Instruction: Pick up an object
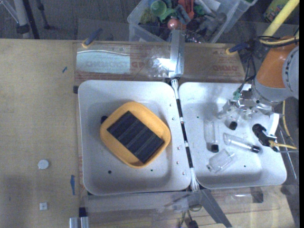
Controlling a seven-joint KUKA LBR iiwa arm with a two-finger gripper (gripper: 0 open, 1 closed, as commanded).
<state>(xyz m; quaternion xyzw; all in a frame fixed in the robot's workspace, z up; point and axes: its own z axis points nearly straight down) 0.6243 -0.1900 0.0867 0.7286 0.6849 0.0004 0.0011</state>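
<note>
We're looking at a robotics lab test cell, not a home or shop. Evidence: plywood bench (33, 103) with two shallow white bins, left bin (85, 141) and right bin (273, 172), butted side by side and screwed at the shared edge. Grey industrial arm (280, 75) with orange band comes in at the bench's right edge, cables (287, 146) trailing off it. Clear plastic tote of mixed toys (190, 8) sits beyond the bench's far edge, like a stock of test objects. Tripod legs (21, 8) at far left corner, grey carpet floor (85, 4). Taped sheets (104, 61) along the bench's far edge.
</note>
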